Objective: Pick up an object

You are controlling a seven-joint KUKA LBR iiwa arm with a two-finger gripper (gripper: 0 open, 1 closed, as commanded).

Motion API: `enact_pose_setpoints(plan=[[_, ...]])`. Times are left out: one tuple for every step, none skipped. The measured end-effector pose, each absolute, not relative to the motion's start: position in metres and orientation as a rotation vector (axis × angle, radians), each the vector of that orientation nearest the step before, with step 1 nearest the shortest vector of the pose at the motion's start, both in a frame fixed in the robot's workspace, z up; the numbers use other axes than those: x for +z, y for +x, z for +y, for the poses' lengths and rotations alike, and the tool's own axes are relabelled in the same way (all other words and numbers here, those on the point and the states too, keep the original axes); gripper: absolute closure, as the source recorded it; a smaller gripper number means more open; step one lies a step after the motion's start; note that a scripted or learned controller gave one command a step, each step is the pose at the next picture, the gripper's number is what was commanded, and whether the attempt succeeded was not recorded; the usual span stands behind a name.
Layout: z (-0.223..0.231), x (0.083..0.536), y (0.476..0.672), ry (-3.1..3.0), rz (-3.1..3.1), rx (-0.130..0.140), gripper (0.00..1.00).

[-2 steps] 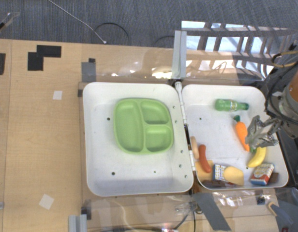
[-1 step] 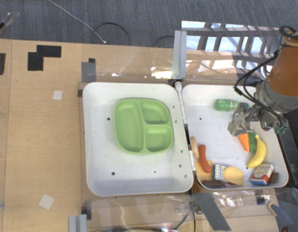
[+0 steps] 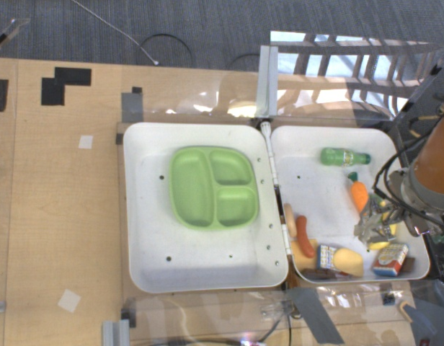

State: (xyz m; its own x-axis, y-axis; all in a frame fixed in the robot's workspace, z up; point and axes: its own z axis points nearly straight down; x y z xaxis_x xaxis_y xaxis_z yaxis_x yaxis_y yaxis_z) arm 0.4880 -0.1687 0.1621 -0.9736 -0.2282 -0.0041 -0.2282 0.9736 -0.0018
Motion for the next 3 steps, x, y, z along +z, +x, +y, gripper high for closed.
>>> enact_pose_setpoints(plan=[[-0.156,0.272,0.499,-0.017,3.127,-0.005,1.0],[-0.156,0.282,0.501,-0.021,3.121,-0.006,1.0],[-0.151,0.273,0.54,0.97,2.979,0.001,1.0]])
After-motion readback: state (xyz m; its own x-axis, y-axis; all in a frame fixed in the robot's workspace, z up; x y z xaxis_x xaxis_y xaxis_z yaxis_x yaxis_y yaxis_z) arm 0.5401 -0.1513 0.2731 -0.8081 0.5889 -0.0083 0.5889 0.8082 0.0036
